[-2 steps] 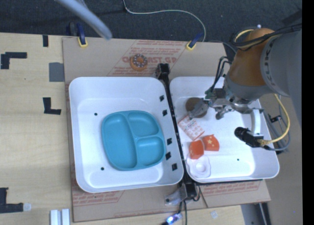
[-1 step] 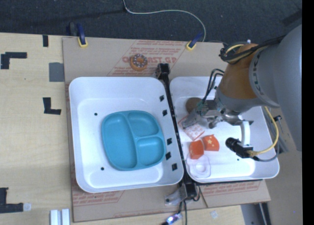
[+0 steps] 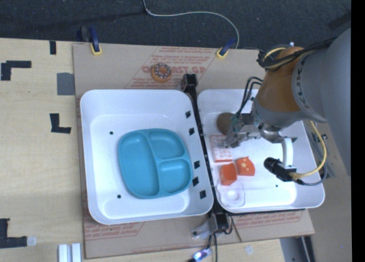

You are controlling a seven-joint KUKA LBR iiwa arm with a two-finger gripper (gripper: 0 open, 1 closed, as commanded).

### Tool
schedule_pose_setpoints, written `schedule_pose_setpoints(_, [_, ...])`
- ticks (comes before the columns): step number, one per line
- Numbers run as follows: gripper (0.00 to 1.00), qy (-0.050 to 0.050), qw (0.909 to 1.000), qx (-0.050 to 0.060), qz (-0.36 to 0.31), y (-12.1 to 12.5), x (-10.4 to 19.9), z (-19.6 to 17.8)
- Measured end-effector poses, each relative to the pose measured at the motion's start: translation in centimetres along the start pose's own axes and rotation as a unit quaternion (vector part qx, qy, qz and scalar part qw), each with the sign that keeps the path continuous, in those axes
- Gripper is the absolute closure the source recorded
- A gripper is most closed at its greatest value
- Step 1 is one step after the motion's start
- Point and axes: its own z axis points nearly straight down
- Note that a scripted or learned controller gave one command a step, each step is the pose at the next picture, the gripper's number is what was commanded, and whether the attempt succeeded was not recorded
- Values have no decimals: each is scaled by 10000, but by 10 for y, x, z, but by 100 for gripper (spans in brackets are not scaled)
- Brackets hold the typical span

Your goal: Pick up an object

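right bin (image 3: 305, 198) crowded at its left; right part seemingly open.

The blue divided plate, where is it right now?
In the camera view the blue divided plate lies flat in the middle of the left white bin, across the black divider from the gripper.

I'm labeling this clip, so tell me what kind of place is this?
Probably a robotics lab test bench: two white bins clamped side by side on a board, a grey and orange arm reaching in, and tape markers on the tabletop.
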Motion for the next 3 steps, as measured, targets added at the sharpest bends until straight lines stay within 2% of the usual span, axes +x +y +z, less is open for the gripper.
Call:
schedule_pose_setpoints(2, [100, -7, 10000, -39, 8, -6, 5, -112])
schedule_pose_setpoints(3, [100, -1, 10000, -17, -6, 10, 57, -121])
